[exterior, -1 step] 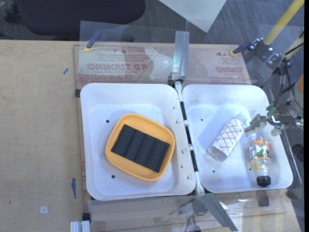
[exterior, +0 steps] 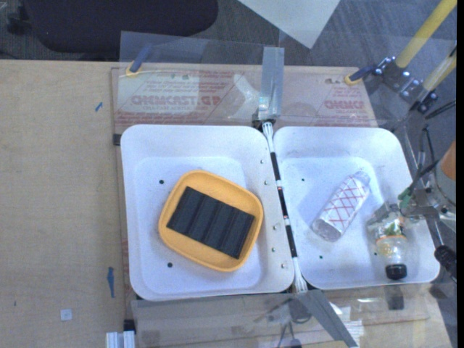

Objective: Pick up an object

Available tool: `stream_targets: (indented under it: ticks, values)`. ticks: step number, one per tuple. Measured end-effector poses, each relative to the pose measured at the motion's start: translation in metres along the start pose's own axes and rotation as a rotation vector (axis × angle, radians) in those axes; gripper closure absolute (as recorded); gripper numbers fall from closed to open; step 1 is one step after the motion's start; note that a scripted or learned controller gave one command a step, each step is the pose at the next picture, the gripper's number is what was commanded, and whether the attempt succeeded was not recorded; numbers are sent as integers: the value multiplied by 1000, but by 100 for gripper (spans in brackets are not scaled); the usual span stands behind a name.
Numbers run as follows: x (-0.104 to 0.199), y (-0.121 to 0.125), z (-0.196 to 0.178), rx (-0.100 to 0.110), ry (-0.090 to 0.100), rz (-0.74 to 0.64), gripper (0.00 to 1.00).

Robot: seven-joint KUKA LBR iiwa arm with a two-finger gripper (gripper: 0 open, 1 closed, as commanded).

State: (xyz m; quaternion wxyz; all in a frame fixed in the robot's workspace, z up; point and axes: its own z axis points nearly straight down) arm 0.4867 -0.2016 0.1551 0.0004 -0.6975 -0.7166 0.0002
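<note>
In the left white bin [exterior: 145, 151] lies a yellow, rounded-square plastic tray with a black ribbed insert [exterior: 211, 220], tilted a little and well apart from me. In the right white bin [exterior: 319, 140] a clear cylindrical bottle with a red lattice pattern [exterior: 341, 205] lies slantwise near the middle, and a small clear bottle with a black cap [exterior: 392, 250] lies by the right wall. My gripper [exterior: 406, 207] hovers at that bin's right edge, just above the small bottle, and I cannot tell how far it is open or whether it grasps anything.
</note>
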Motion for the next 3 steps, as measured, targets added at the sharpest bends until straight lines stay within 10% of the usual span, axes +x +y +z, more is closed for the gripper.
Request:
stream_targets:
  ticks: [1, 2, 3]
  values:
    - [-5, -4, 67, -10, -2, -81, 0]
    - [-6, -4, 58, -11, -3, -79, 100]
    - [75, 15, -15, 0, 0, -174, 100]
